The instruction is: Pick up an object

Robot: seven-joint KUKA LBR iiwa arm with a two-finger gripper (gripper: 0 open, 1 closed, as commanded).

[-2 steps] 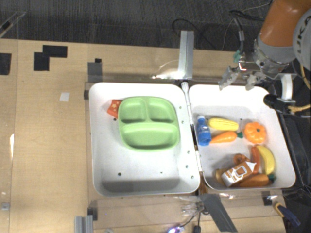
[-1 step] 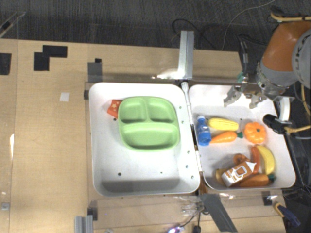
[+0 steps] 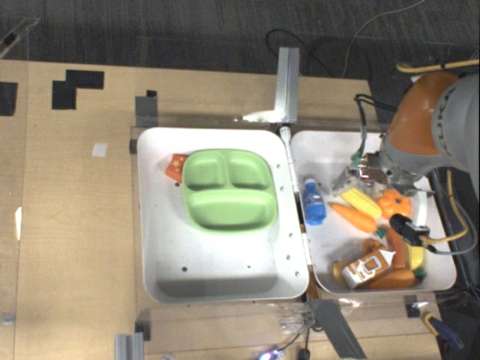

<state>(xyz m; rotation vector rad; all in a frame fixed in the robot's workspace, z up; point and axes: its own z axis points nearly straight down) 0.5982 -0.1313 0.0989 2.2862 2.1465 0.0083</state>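
Now the hand dips into the right bin, its spread impossible to tell, beside the corn and carrot; packed this tight, it could nudge neighbours and miss.

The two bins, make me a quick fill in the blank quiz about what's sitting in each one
1. The green divided plate lies in the ____ bin.
2. The small blue bottle lies against the right bin's ____ wall.
3. The small packet peeking out from under the plate's left edge is ____ in colour.
4. The end effector is over the ____ bin.

Missing words: left; left; red; right
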